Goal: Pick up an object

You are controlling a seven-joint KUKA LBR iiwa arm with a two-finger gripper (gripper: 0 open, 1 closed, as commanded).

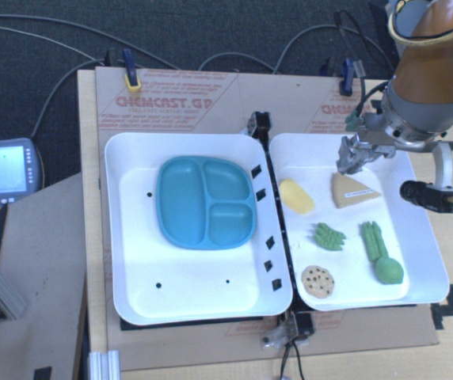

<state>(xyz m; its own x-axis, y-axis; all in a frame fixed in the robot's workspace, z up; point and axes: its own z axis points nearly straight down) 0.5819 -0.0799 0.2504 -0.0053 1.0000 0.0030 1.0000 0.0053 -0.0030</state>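
My gripper point(351, 161) hangs over the back of the right bin point(428, 248), just above and left of a tan wedge of cheese point(353, 191). Nothing shows between its fingers. In the same bin lie a yellow oval piece point(295, 196), a small green leafy piece point(329, 237), a long green vegetable point(379, 253) and a chocolate-chip cookie point(317, 281). The cheese wedge sits closest to the gripper, with a small gap between them.
The left bin point(131, 275) holds a blue divided plate point(207, 202). A row of black clips runs along the divider between the bins point(269, 212). Brown cardboard lies under both bins, with cables behind.
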